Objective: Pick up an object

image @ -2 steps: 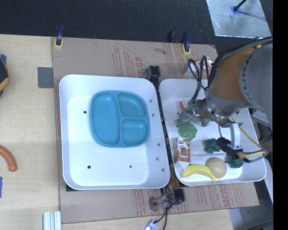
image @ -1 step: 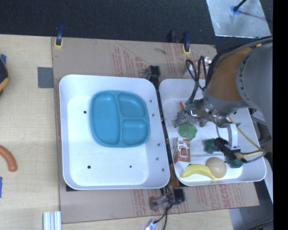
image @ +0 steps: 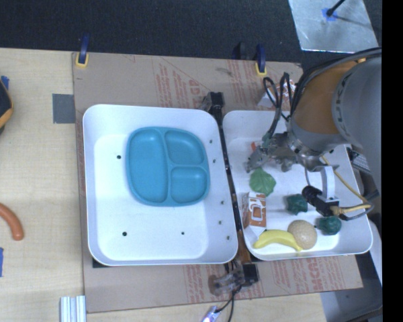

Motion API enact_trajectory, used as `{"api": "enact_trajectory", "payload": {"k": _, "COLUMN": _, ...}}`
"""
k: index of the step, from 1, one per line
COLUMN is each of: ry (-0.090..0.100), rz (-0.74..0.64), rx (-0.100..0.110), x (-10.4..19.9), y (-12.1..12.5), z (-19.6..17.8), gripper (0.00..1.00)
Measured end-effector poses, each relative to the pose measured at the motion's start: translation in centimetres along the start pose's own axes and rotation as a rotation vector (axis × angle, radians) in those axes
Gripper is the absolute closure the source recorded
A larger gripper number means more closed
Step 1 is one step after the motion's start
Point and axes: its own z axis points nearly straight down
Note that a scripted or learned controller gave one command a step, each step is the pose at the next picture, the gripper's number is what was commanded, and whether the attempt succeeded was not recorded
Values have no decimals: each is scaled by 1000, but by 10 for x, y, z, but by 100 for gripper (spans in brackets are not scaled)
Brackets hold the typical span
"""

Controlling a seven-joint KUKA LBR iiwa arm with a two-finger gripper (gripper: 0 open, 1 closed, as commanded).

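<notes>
Divided plate (image: 166, 165) in left bin (image: 94, 180); banana (image: 277, 241) in right bin (image: 352, 247).

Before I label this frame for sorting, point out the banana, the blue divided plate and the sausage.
banana (image: 277, 241), camera view, middle of its yellow curve.
blue divided plate (image: 148, 163), camera view, its large left compartment.
sausage (image: 8, 220), camera view, mid-length.

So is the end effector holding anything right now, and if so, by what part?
It cannot be told. The end effector sits low in the right bin, just above the green leafy piece, but nothing shows gripped.

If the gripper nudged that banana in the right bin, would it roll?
Probably not far: the banana is curved and lies flat, so it would likely slide or pivot. It touches a rounded tan object and the bin wall, which may block it.
</notes>
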Motion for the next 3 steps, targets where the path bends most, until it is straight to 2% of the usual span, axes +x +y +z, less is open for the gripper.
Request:
{"api": "enact_trajectory", "payload": {"k": 2, "ry": 0, "rz": 0, "rx": 4, "x": -6, "y": -25, "z": 1, "gripper": 0}}
{"api": "enact_trajectory", "payload": {"k": 3, "ry": 0, "rz": -1, "rx": 5, "x": -7, "y": -25, "z": -10, "gripper": 100}}
